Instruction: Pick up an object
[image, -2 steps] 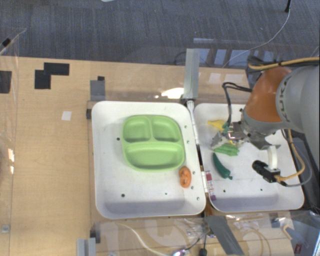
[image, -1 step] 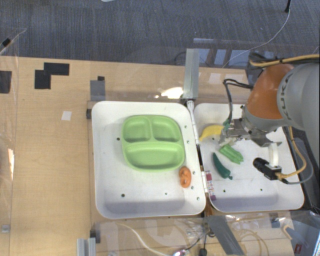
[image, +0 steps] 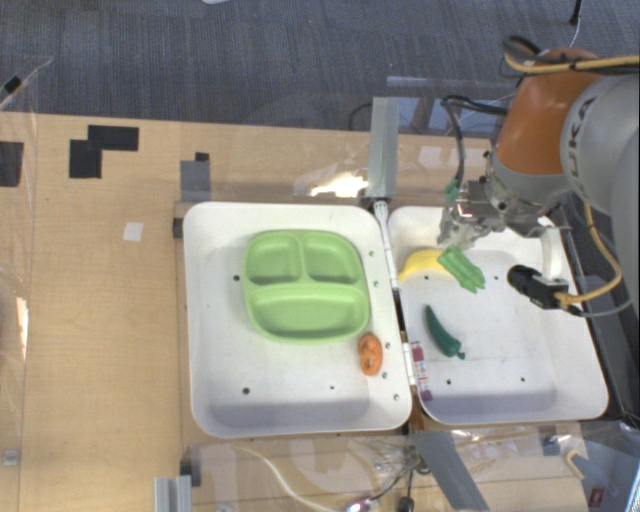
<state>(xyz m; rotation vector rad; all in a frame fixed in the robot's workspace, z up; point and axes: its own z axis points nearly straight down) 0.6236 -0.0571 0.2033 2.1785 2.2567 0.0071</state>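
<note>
my tool (image: 462, 226): above right white bin (image: 520, 395), over light green flat piece (image: 463, 268) | grip: cannot tell | beside it: yellow banana-shaped piece (image: 420, 263)

No legible txt, labels or nos. anywhere.

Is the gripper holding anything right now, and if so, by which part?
It cannot be told. The gripper sits low in the right bin, right above the light green object beside the banana, but no grasp is visible.
</note>
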